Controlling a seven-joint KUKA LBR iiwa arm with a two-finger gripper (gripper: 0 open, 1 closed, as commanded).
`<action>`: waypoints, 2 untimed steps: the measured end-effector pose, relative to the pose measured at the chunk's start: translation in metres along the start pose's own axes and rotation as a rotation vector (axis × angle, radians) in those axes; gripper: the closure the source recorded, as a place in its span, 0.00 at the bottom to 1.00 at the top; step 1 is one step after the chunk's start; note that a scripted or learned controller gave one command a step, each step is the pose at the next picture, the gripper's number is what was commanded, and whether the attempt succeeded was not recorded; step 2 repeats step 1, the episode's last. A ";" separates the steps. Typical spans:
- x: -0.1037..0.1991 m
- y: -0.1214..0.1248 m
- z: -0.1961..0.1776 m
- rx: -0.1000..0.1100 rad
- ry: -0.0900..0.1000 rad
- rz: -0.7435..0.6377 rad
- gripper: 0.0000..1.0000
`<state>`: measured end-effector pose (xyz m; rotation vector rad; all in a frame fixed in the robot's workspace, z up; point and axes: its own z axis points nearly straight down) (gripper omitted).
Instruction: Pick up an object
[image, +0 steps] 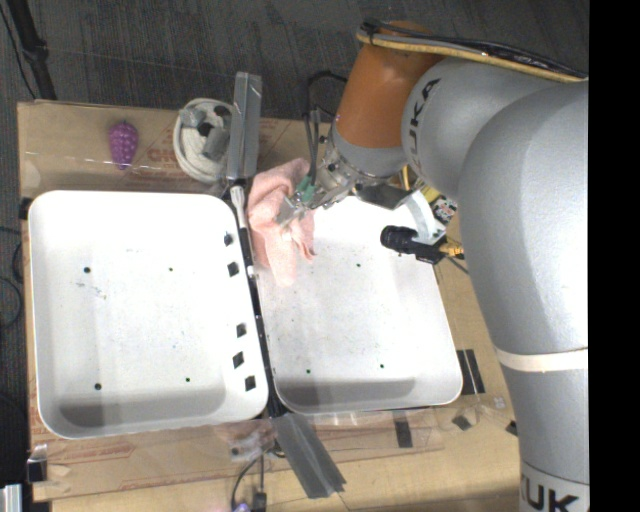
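A pink cloth lies bunched in the far left corner of the right bin, partly draped over the divider between the bins. My gripper reaches down from the right into the middle of the cloth. Its fingers are shut on a raised fold of the fabric, and a flap of cloth hangs just below the fingertips. The orange band and grey wrist stand above the bin's far edge.
The left bin sits beside the right one. On the bench behind it are a purple grape-like toy and a white coil or roll. A black cable end hangs off the wrist over the right bin. The arm's large grey body covers the right side.
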<state>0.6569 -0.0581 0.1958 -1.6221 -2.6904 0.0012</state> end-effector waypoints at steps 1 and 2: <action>0.023 0.012 0.004 0.003 0.001 0.217 1.00; 0.023 0.012 0.004 0.003 0.001 0.217 1.00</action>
